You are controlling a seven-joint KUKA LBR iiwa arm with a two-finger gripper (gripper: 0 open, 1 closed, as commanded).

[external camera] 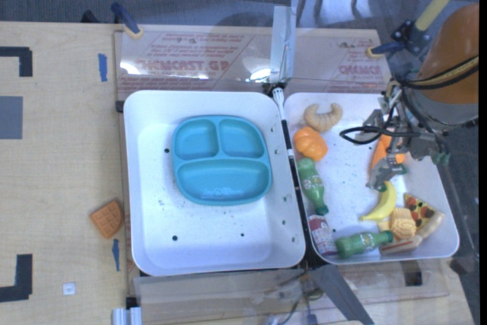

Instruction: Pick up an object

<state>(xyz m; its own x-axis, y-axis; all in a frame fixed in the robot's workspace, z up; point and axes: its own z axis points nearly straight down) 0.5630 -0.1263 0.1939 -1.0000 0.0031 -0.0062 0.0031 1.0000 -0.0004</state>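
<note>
I reach in from the right, and my gripper hangs low over the right bin, just above the banana. An orange carrot-like piece sits right at my gripper, but cables and the wrist crowd that spot, so I cannot tell whether I am grasping it or only hovering beside it, nor how the gripper is set.

Everything worth picking lies in this right bin, which I judge is the supply side. Along its left wall run a croissant at the top, an orange fruit just below, an upright-lying green bottle under that, and a small red-labelled can near the bottom corner. A second green bottle lies on its side along the bottom wall. The banana, a corn cob and a pizza slice are bunched together, touching, in the lower right, which would make a clean grasp there harder.

The left bin carries one blue divided plate with three compartments, probably the drop side. One waffle-like toy lies out on the table, well apart from both bins.

Counted: two bins, two green bottles, one each of the rest.
</note>
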